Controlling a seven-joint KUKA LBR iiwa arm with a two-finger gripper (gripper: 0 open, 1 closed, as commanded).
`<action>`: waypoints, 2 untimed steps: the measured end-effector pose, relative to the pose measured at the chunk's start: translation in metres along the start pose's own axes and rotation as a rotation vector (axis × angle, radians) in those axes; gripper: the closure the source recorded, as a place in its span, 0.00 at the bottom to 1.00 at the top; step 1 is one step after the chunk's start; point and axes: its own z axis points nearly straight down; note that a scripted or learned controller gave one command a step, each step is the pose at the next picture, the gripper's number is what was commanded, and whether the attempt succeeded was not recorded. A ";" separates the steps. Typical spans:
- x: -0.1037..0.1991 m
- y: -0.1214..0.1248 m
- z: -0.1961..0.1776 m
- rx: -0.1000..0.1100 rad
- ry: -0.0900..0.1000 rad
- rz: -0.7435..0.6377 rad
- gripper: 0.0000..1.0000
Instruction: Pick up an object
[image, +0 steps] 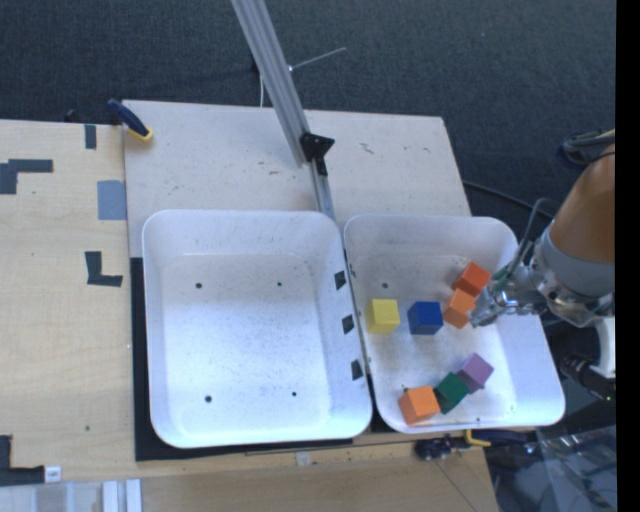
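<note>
Gripper (487, 303) is down by the orange blocks (466, 293) at the right bin's (520, 405) right edge; grip unclear, nothing lifted yet.

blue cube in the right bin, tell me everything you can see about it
The blue cube is a small, solid-coloured block with a matte look, possibly wood or plastic. It sits flat on the floor of the right bin, near the middle, turned a little askew to the bin walls. The yellow cube lies just to its left, with a narrow gap. The orange blocks lie to its right, near the tool; whether they touch it is unclear.
</note>
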 end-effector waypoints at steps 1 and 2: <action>0.000 0.000 0.001 0.006 0.002 0.001 1.00; 0.045 0.032 -0.009 0.005 0.003 -0.005 1.00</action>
